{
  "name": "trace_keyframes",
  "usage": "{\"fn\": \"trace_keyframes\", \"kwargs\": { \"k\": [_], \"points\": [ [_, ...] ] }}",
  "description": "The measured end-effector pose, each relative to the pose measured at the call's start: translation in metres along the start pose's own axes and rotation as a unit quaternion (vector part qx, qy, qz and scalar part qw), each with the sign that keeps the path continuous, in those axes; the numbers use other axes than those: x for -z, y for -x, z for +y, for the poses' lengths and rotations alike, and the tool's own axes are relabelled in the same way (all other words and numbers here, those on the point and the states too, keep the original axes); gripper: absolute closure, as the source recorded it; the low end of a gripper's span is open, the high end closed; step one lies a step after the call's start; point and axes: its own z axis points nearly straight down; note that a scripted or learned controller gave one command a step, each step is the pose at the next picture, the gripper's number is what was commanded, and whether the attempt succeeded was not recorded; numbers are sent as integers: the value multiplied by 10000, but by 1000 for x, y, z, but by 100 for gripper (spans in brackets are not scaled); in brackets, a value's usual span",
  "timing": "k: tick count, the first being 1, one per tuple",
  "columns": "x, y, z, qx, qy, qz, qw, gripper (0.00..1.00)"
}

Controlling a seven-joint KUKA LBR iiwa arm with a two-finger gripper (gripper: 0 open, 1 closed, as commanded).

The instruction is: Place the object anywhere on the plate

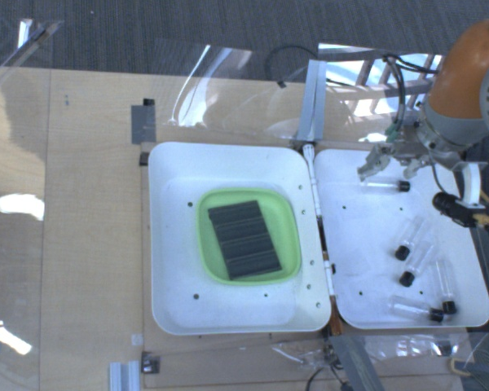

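Note:
A green plate (288, 233) sits in the left bin (171, 292), with a dark ridged rectangular pad (244, 239) lying on it. Several clear tubes with black caps lie in the right bin (354, 292). One tube (385, 186) is near that bin's back edge, and others (412, 240) (420, 309) lie at the right. My gripper (389, 168) hovers over the back of the right bin, just above the back tube. Its fingers are spread open and hold nothing.
The grey arm with its orange band (464, 80) comes in from the upper right. A metal post (312, 108) stands behind the seam between the bins. Cables run along the right bin's right side.

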Motion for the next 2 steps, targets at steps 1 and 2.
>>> {"fn": "trace_keyframes", "kwargs": {
  "k": [1, 2],
  "points": [
    [92, -8, -53, -1396, 9, -2, 9902, 0],
    [131, 14, -98, -2019, 10, -7, 9794, 0]
  ]
}}
